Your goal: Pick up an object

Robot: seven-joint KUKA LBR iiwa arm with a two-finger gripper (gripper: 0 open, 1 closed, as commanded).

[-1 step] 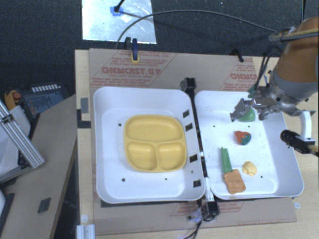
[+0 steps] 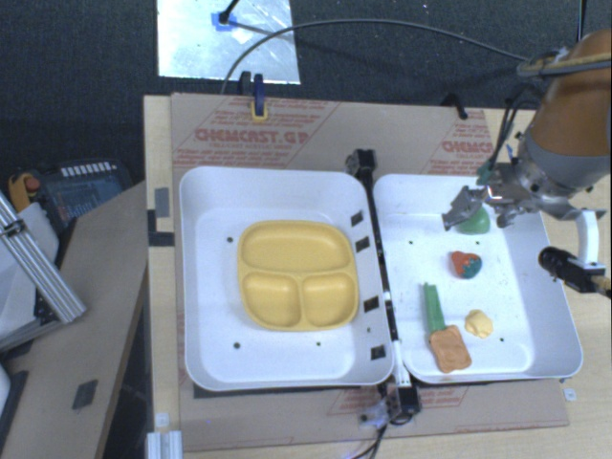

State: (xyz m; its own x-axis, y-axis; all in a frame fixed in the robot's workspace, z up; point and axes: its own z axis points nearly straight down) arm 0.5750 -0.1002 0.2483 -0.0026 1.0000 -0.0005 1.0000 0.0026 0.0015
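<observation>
The end effector hangs just above a green object in the far part of the right bin; I cannot tell its state; an off-centre closing may push the object away.

Both white bins, the left bin and the right bin, look like smooth, faintly glossy plastic, as does the yellow divided tray. The board under them seems matt brown cardboard. Far left, a sheet shines like crinkled metal foil.
</observation>
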